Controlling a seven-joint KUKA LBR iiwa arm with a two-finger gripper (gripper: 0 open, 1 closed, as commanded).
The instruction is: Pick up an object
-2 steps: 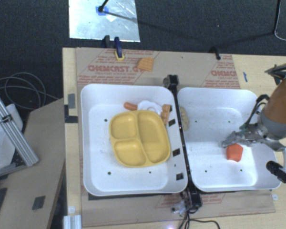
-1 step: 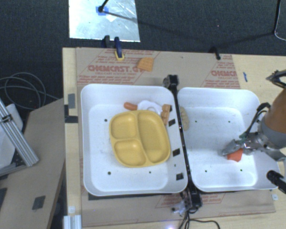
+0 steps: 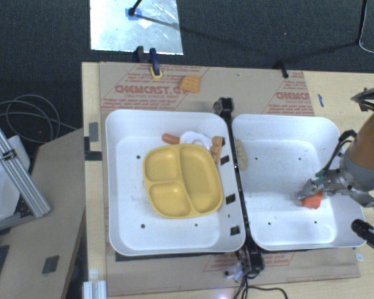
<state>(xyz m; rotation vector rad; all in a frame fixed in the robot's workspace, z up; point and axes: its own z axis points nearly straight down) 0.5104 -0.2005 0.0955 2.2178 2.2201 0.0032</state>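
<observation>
My test lab: two white bins (image 3: 280, 132) on a cardboard-topped bench (image 3: 249, 83); loose cables (image 3: 25, 114); dark carpet (image 3: 37, 42).

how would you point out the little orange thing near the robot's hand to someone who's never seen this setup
Start at the right white bin, the one without the yellow divided tray. Look toward its right side, where the hand reaches in. The small orange-red object lies on the bin floor right at the hand's tip; it is the only coloured item in that bin.
</observation>
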